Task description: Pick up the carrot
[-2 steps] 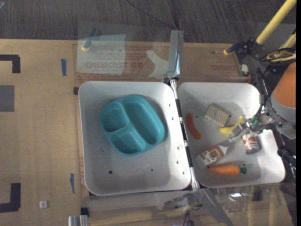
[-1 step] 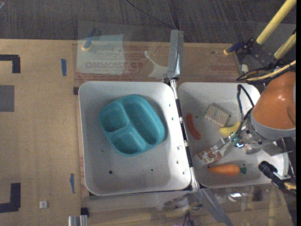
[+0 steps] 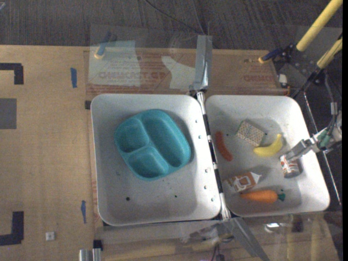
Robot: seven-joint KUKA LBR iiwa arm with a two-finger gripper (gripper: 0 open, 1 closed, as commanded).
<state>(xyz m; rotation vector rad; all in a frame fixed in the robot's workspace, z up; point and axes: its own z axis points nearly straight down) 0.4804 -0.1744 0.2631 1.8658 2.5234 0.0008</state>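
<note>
The orange carrot (image 3: 261,196) with a green stub lies on its side near the front of the right bin (image 3: 311,200). My gripper (image 3: 298,150) comes in from the right edge, low over the bin's right side. It hangs just above a small can (image 3: 291,167), up and to the right of the carrot and clear of it. Nothing shows in its grasp.
A small carton (image 3: 244,182) lies just left of the carrot. A red sausage (image 3: 223,146), a speckled block (image 3: 251,133) and a banana (image 3: 269,147) sit farther back in the right bin. The left bin (image 3: 109,194) holds a teal divided plate (image 3: 153,144).
</note>
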